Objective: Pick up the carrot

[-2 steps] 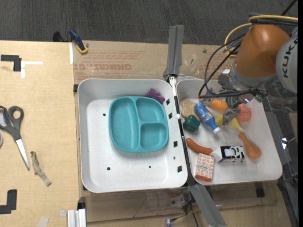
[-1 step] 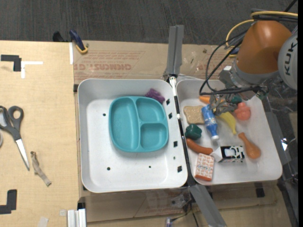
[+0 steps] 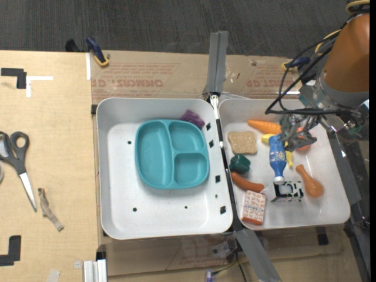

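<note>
A carton (image 3: pixel 254 208) is lying at the near edge of the right bin (image 3: pixel 329 216). Beyond it a blue bottle (image 3: pixel 277 156) is lying mid-bin. The carrot (image 3: pixel 264 124) is resting behind the bottle, near the bin's far wall. The gripper (image 3: pixel 296 133) is hovering just right of the carrot, its fingers splayed open and holding nothing.

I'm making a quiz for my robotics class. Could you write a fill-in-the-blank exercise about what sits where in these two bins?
1. The teal divided plate lies in the ____ bin.
2. The carrot lies in the ____ bin, near its far wall.
3. The slice of bread lies just beyond the ____ toy vegetable.
4. On the board left of the bins lies a pair of ____.

Missing words: left; right; green; scissors
</note>
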Robot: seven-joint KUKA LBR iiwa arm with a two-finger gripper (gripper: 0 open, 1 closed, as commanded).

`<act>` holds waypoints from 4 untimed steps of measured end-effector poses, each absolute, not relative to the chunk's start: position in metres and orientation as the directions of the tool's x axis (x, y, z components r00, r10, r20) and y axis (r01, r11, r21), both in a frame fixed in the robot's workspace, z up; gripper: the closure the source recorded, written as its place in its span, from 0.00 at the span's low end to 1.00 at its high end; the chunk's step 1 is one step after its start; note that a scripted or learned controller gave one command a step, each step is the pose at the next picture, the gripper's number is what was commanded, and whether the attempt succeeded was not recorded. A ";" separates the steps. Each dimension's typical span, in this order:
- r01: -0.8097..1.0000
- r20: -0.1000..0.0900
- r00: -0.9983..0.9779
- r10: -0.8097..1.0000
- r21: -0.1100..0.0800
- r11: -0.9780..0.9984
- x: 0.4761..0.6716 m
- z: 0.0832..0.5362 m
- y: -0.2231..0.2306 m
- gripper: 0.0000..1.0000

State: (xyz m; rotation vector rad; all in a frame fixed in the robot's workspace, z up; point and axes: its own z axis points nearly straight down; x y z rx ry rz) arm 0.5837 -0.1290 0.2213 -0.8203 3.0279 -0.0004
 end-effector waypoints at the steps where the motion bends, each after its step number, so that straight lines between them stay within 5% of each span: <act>1: -0.288 -0.005 -0.958 -0.288 -0.002 0.958 0.566 0.097 -0.118 1.00; 2: -0.288 -0.004 -0.958 -0.288 -0.001 0.958 0.566 0.097 -0.118 0.00; 4: -0.696 -0.007 -0.718 -0.696 -0.004 0.718 0.616 0.094 -0.091 0.00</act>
